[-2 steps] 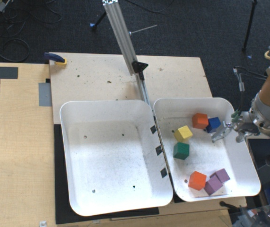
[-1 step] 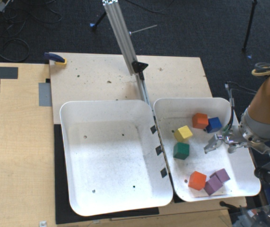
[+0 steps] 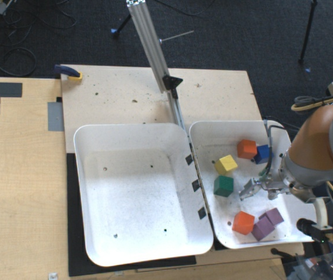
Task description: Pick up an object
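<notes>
Recording claw (image 3: 246, 190) as sitting low inside the right bin (image 3: 230, 126), just right of the green cube (image 3: 223, 185) and close to touching it; seeing nothing gripped in it. Not being able to tell how wide the claw is standing, since the metal parts are blurring together against the white floor.

Noting the arm (image 3: 313, 147) entering from right of the green cube, with its orange band bulking above the wrist and the wrist bending down and leftward, so that the claw is pointing toward the green cube.

Listing loose pieces by the green cube:
- yellow cube (image 3: 226, 164) lying just above it, turned corner-on and close to touching.
- upper orange cube (image 3: 247, 149) lying above and to the right, touching the blue cube (image 3: 263, 153) on its far side.
- lower orange cube (image 3: 243, 222) lying below and slightly right, apart from it.
- purple block (image 3: 267, 224) lying below and well to the right, pressing against the lower orange cube.

Finding no long axis on the cubes, all resting flat on a face. Reading the purple block as the one elongated piece, with its long axis running from lower left to upper right; not resolving whether it is one piece or two.

Noting the left bin (image 3: 96, 139) lying left of the green cube, beyond the shared rims.
</notes>
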Available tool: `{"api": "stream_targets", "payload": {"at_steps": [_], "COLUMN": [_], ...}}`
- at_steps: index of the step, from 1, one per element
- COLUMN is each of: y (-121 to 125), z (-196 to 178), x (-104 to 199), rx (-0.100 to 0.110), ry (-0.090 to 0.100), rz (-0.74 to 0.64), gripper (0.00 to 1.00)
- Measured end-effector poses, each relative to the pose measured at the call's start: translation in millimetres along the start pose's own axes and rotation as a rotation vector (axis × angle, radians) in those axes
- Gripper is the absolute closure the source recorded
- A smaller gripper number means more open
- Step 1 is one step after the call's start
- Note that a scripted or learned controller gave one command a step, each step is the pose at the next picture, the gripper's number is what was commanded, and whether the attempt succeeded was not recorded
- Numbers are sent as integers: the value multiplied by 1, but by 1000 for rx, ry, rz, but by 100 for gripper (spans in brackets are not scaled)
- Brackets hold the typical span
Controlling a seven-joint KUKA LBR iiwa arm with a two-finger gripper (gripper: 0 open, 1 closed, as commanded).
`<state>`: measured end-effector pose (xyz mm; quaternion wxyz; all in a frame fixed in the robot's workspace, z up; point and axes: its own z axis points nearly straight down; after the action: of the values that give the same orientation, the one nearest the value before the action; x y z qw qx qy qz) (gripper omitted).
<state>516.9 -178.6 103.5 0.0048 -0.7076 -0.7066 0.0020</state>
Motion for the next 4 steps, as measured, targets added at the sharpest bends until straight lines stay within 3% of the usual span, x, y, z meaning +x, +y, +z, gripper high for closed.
{"api": "stream_targets", "payload": {"at_steps": [1, 4], "y": [1, -1], "z": [-13, -140], "x": [-3, -7], "rx": [-5, -12], "ry": [-2, -5], "rz": [8, -2], "gripper": [100, 100]}}
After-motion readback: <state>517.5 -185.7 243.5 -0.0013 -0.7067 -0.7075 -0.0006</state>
